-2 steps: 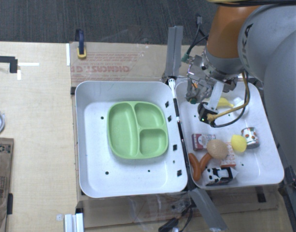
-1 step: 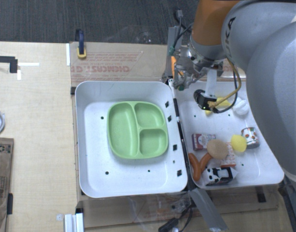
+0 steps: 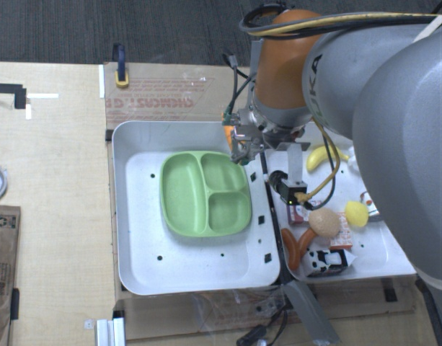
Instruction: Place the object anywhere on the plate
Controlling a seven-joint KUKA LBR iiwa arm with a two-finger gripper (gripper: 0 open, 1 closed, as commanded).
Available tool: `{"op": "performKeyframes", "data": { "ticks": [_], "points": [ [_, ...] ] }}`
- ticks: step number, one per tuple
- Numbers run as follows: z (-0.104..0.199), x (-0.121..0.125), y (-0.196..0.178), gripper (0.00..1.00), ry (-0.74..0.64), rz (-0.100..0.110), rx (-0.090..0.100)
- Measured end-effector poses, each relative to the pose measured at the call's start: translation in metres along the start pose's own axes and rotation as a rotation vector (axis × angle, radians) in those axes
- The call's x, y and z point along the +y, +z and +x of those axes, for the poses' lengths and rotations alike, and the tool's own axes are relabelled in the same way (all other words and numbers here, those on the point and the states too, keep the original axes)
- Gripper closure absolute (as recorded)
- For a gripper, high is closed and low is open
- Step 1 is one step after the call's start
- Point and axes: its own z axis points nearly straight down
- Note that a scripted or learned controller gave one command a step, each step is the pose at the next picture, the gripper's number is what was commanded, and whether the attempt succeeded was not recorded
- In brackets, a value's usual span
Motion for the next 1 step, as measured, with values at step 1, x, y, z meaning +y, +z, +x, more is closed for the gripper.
{"op": "performKeyframes", "data": {
  "ticks": [1],
  "points": [
    [-0.0002, 0.0001, -0.0001, 0.0, 0.0, 0.0, 0.0]
  ]
}}
